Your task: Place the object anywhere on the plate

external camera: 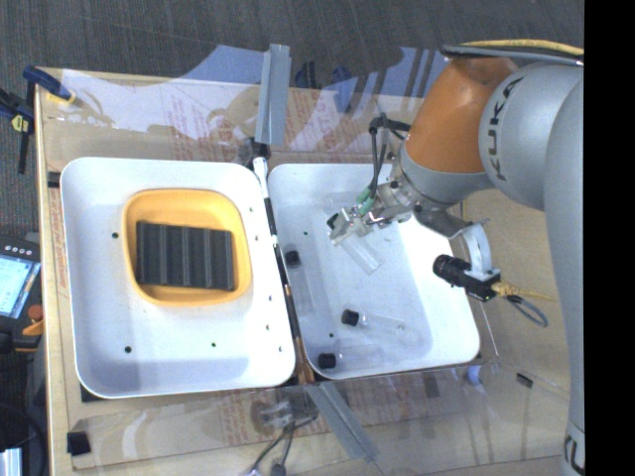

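A yellow plate (184,210) with a dark ridged centre lies in the left white bin (99,335). In the right white bin (446,335) lie clear tubes with black caps: one near the left wall (292,259), one in the middle (350,317) and one at the front left corner (326,361). My gripper (349,222) hangs over the upper middle of the right bin, well to the right of the plate. A faint clear piece (365,257) lies just below it. I cannot make out anything held in the gripper.
A raised divider (273,256) separates the two bins. The grey arm with its orange band (451,127) covers the right bin's upper right corner. A black cable fitting (458,271) juts out by the bin's right wall. Clamps and a small screen (15,281) sit at the far left.
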